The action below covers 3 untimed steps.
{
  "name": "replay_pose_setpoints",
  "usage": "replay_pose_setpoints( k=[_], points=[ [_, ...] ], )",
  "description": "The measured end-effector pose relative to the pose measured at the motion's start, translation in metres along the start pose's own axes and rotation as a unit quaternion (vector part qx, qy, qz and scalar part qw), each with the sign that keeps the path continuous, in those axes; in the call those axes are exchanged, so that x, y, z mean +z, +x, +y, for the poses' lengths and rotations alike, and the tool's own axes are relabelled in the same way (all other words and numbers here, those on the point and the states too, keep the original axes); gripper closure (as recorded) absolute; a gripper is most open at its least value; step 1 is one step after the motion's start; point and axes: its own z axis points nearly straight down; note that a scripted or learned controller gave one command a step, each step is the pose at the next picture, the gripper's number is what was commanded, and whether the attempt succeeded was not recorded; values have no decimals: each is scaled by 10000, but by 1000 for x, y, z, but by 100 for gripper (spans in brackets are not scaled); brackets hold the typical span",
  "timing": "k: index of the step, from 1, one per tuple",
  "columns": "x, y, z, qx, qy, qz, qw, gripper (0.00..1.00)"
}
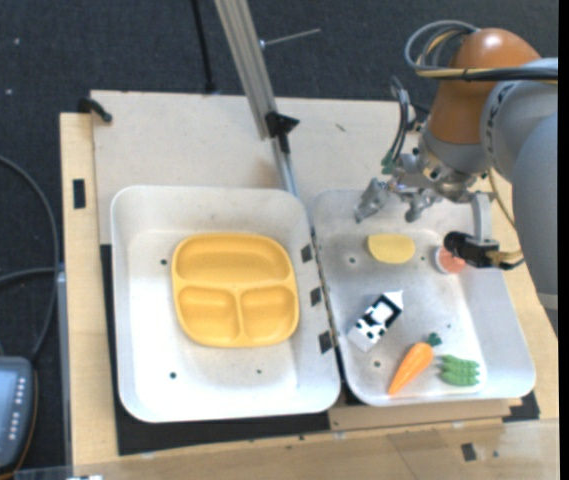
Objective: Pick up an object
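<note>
My gripper (395, 204) hangs over the far end of the right bin (494, 313), its two fingers spread apart and open with nothing between them. Just in front of it lies a flat yellow oval piece (391, 248). A black-and-white patterned carton (377, 320) lies tilted in the middle of that bin. Closer to the front edge are an orange carrot (411, 366) and a green leafy piece (458, 371). A small red object (451, 261) rests by the right wall, partly hidden behind a black part of the arm.
The left bin (144, 368) holds a yellow divided plate (234, 288). A slanted aluminium post (249, 58) rises behind the bins, ending near their shared edge. The grey arm with its orange band (474, 88) fills the upper right.
</note>
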Motion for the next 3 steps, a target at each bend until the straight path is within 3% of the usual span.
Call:
replay_pose_setpoints(
  k=[1,2,3],
  points=[
    [48,-10,-5,4,-1,-2,10000,0],
    [33,-11,-3,10,-39,-4,10000,100],
    [-16,-5,2,-15,-52,10,10000,100]
  ],
)
